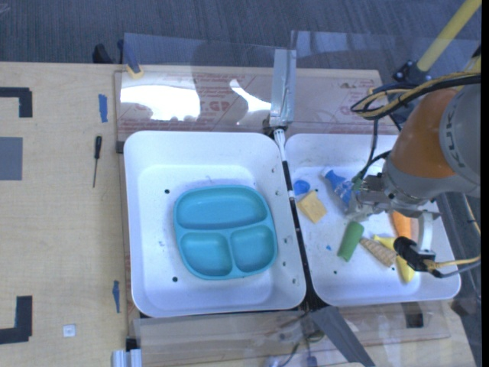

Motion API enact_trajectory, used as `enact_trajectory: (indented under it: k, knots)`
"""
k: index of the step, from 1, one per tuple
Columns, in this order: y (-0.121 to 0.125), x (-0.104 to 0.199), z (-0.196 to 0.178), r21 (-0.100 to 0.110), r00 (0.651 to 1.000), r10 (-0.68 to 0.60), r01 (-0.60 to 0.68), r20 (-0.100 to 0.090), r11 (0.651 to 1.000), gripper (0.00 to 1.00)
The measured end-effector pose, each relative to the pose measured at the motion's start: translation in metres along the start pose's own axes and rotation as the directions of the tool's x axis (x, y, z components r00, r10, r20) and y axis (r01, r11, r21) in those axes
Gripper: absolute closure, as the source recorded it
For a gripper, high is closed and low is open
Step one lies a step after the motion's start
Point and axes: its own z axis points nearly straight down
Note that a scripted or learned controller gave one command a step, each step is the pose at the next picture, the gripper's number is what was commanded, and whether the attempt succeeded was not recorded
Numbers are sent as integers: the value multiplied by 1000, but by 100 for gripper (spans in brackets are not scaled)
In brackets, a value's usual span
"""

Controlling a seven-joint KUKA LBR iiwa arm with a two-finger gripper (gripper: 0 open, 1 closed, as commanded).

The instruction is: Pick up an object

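In the right bin [321,281] lie several small objects: a green cylinder [350,241], a yellow block [312,207], a small blue cap [302,186], a blue piece [335,180], a tan wafer-like piece [378,249], an orange piece [401,224] and a yellow piece [406,270]. My gripper [362,202] hangs low over the middle of this bin, just above the green cylinder's upper end and right of the yellow block. The wrist and its cables hide the gripper's tip and part of the blue piece. Nothing visibly hangs from the gripper.
The left bin [145,167] holds a teal divided plate [225,232]. A metal divider [284,90] stands behind the seam between the bins. The grey arm with its orange band [428,140] covers the right bin's far right side.
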Motion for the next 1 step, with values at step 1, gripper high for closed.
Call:
enact_trajectory:
  k: [1]
  knots:
    - [0, 0, 1, 1, 1000, 0, 0, 0, 1000, 0]
